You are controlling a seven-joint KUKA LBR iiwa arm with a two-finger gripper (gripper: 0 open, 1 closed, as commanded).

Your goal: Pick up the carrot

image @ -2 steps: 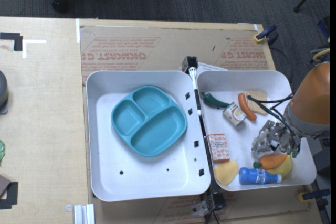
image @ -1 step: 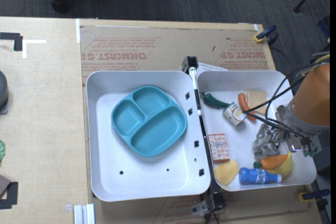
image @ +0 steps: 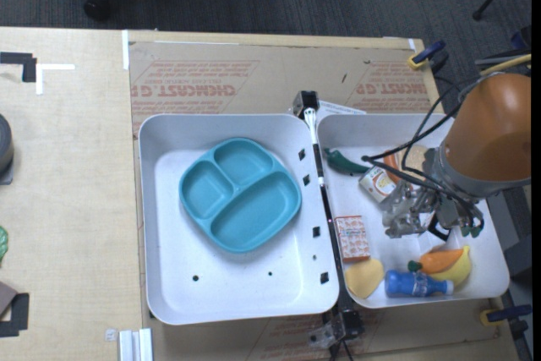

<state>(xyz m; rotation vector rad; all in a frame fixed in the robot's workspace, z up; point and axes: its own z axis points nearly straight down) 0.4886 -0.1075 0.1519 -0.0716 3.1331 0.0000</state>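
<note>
The grey arm with its orange band reaches into the right-hand shallow white plastic bin (image: 499,266), its metal two-finger tool (image: 406,216) hanging low over the bin floor. Whether the tool is spread or pressed together I cannot tell.

The small orange carrot (image: 441,259) lies just beyond the tool toward the bin's near corner, resting against a yellow banana-shaped toy (image: 461,266) and just above a blue plastic bottle (image: 416,284) lying on its side. That crowding likely leaves little room for a clean grip. Nothing shows the carrot held, so the pick looks not yet made.

Farther from the carrot lie a red-and-white box (image: 352,237) and a yellow rounded piece (image: 364,276). The left bin (image: 169,283) holds a teal divided plate (image: 241,194).
</note>
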